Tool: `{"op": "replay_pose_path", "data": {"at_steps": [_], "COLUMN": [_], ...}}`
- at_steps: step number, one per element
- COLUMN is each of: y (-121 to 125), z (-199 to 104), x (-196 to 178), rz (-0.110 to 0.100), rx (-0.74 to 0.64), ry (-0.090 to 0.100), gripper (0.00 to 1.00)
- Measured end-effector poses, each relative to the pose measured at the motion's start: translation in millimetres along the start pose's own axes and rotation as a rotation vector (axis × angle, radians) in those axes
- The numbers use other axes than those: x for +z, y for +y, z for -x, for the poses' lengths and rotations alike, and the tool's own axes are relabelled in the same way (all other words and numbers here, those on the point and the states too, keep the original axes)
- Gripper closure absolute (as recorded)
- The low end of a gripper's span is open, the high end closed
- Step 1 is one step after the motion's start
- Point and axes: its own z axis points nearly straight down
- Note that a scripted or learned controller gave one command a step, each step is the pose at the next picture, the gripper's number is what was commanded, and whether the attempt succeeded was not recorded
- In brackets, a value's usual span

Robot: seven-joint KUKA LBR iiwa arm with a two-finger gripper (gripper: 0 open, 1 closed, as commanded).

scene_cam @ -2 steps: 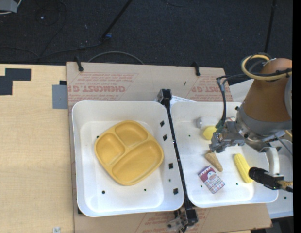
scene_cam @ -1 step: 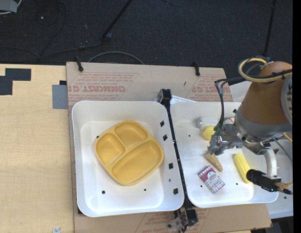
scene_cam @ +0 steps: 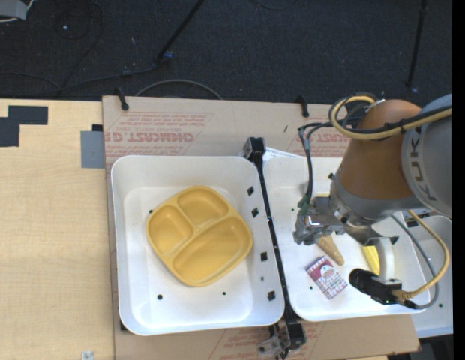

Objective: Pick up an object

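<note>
Camera view is looking down at a slant on two shallow white bins sitting side by side on a sheet of brown cardboard [scene_cam: 157,130], with a pale wooden surface [scene_cam: 45,238] lying to the left. The left bin [scene_cam: 127,201] is holding a yellow divided plate [scene_cam: 200,235] with three compartments, lying flat near the bin's middle and turned at an angle to its walls.

The grey arm [scene_cam: 382,160], with its orange band facing the camera, is reaching in from the right and hanging over the right bin [scene_cam: 281,201]. Its bulk is covering much of the upper part of that bin. The gripper [scene_cam: 311,229] is sitting low over the left half of the right bin, near the divider between the two bins. Whether it is open or closed cannot be told, since the metal parts are blurring together from this angle.

A tan cone-shaped object [scene_cam: 331,250] is lying on the bin floor just beside the gripper, below and to its right, its upper end meeting the gripper's body; whether it is being gripped cannot be told. A small red and white packet [scene_cam: 327,277] is lying flat just below the cone, apart from the gripper. A yellow object [scene_cam: 371,259] is lying further right, partly hidden under the arm.
</note>
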Motion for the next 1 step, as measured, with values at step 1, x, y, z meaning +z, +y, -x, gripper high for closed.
{"op": "replay_pose_path", "data": {"at_steps": [1], "y": [-7.4], "z": [-55.9], "x": [-7.3], "rz": [0.002], "rx": [-0.002], "ry": [0.001], "gripper": [1.00]}}
